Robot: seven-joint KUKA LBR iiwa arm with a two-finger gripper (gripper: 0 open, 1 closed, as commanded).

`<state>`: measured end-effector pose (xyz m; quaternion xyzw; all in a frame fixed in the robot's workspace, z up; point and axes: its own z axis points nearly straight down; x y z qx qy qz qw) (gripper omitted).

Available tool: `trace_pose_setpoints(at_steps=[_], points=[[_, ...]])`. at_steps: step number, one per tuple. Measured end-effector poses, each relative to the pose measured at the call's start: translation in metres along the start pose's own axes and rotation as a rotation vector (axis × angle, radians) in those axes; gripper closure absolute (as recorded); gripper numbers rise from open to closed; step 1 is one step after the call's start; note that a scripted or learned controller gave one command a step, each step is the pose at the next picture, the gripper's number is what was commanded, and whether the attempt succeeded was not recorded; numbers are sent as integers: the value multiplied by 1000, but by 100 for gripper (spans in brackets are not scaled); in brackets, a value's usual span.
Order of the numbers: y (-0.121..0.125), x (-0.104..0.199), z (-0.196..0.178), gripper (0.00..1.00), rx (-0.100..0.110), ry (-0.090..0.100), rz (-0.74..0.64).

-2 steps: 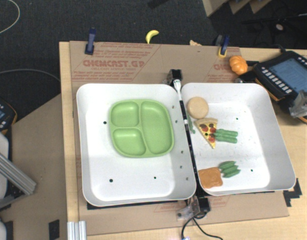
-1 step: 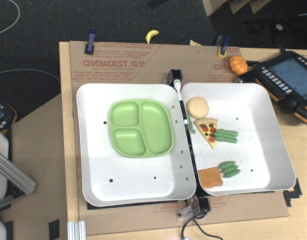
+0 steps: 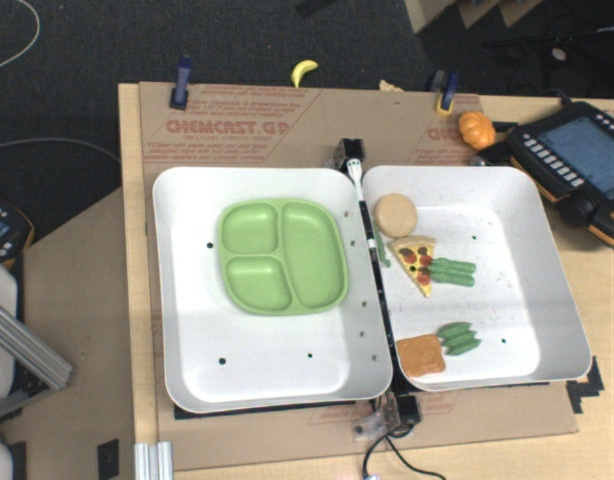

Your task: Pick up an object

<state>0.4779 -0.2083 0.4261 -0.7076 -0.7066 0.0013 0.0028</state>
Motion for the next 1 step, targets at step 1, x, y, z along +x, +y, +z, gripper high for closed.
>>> trace_pose_setpoints(at_steps=[1], points=[[10, 75, -117, 100, -23, -5, -11]])
